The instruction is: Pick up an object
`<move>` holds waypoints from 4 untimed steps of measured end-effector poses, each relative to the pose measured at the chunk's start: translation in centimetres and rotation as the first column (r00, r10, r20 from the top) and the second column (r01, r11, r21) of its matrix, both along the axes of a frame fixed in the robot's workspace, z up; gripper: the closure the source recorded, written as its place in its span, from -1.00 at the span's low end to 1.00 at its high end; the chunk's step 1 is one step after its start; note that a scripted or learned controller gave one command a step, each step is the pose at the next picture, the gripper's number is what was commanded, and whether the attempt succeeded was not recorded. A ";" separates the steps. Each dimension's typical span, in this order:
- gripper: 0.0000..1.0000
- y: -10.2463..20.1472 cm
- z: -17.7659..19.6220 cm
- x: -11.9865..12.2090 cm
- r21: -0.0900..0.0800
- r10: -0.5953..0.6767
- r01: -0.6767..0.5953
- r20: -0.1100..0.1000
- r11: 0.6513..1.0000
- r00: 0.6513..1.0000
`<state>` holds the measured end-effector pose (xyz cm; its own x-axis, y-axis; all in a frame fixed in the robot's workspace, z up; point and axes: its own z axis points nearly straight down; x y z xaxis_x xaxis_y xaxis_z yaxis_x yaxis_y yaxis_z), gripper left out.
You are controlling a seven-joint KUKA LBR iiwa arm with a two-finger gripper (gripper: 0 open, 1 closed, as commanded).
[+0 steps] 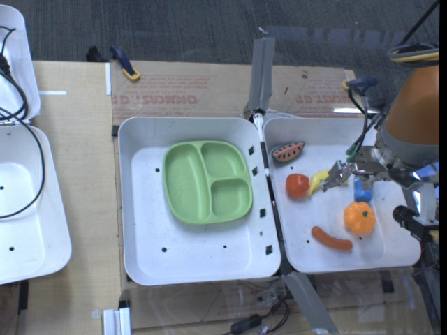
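gripper (340, 175) at right of frame beside yellow toy (319, 181) (grip state unclear); best to centre over it before closing.

Grey arm (405, 142) with orange band, black cables, metal pincer (343, 175).

- The left bin (136, 208) holds a green divided plate (207, 181) at its middle, with bare white floor all round it, widest along the near edge.
- The right bin (307, 257) is crowded: a watermelon slice (288, 151) at the back, a tomato (297, 185) and a banana (319, 180) near each other in the middle, a small pumpkin (360, 217) and a sausage (331, 238) toward the front.
- The arm (412, 117) overhangs the right bin's right side, with the gripper (341, 174) just beside the banana.
- Bare floor shows at the right bin's front left corner.
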<state>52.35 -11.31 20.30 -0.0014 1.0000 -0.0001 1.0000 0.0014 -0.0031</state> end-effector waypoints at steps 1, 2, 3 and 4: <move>-1.00 -1.9 -8.9 -3.1 0.000 -0.147 0.147 0.013 0.989 0.989; -1.00 -1.9 -9.6 -3.8 -0.012 -0.091 0.092 0.036 0.996 0.995; -1.00 -1.4 -9.6 -3.7 -0.015 -0.057 0.057 0.039 0.998 0.998; -1.00 -0.3 -9.5 -3.6 -0.021 0.006 -0.005 0.043 1.000 0.999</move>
<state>48.70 -11.62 10.75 -0.0063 0.9998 -0.0208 0.9992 0.0071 0.0395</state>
